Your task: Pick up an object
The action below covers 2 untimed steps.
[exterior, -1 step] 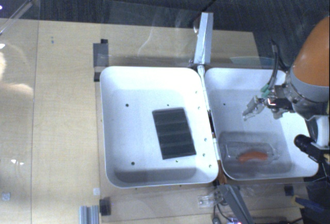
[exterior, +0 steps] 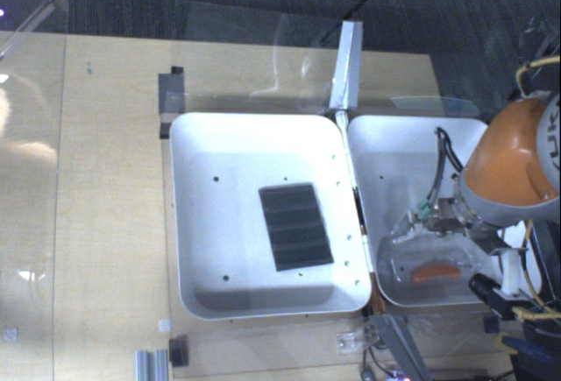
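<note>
**Arm low over the right bin, orange object beneath it**

You are looking down on two white bins set side by side on a pale wooden bench (exterior: 96,222). The left bin (exterior: 202,160) holds a dark ribbed rectangular block (exterior: 296,227), lying flat a little toward 4 o'clock from that bin's centre and turned slightly off square with the walls.

The arm (exterior: 513,165) comes in from 3 o'clock, its orange band sitting over the right bin (exterior: 394,151). The gripper (exterior: 431,226) hangs low in that bin's 6 o'clock half, with cables running along the wrist above it. You cannot tell from this angle whether its jaws are spread or pressed together; the metal parts blur into the bin floor.

The small orange object (exterior: 436,273) lies on the floor of the right bin near the 6 o'clock wall, just toward 6 o'clock from the gripper. Whether the two touch cannot be made out.
</note>
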Tool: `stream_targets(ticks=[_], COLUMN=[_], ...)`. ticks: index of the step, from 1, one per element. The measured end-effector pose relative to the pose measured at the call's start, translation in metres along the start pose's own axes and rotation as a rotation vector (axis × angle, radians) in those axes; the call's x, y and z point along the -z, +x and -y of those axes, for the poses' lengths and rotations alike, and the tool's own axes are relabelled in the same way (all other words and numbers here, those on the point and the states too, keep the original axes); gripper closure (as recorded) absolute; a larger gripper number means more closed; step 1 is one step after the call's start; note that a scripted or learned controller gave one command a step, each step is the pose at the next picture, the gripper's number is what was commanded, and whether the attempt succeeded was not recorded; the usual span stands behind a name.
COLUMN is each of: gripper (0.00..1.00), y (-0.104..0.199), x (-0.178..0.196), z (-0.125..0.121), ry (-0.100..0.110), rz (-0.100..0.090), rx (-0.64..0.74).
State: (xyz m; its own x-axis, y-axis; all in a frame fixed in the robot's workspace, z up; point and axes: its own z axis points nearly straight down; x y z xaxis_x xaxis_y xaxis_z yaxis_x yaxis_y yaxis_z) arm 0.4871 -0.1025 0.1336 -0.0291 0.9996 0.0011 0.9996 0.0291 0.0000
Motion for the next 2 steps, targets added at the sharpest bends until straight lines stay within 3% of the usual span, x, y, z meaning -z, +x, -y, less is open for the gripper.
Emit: stream_targets(ticks=[1,2], gripper=[0.00,0.00], y=[0.011,0.001], x=[-0.044,-0.045], z=[-0.083,-0.178], ry=[-0.012,-0.001], rz=[0.002,0.001], rx=[0.219,0.282])
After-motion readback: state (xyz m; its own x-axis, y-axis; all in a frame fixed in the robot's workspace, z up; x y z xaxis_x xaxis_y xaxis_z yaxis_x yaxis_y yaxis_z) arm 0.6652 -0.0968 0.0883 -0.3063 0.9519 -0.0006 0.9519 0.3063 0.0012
